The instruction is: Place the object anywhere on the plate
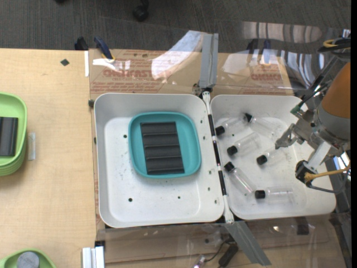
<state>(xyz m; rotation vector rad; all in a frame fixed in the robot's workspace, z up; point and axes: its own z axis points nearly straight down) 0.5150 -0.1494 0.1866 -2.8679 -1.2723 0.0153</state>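
Vials [243, 143] — clear tubes with black caps, about six of them — lie scattered over the floor of the right-hand white bin [279, 208], some near its left wall and one lying flat toward the lower middle [274, 194]. Left of them, past the ridge where the two bins meet, the teal plate [135, 149] sits in the middle of the left bin [111, 205], carrying a dark ribbed block [162, 147] that covers most of its flat centre. At the right edge of the frame the arm [337, 102] reaches in, its gripper [289, 137] low over the right side of the vial bin, close to a capped vial [261, 159] just below and left of it; whether it is apart or together I cannot tell. A yellow cable [326, 173] loops beneath the wrist. On the wooden bench at far left stands a green tray [17, 155], and cardboard [150, 71] lies behind the bins.
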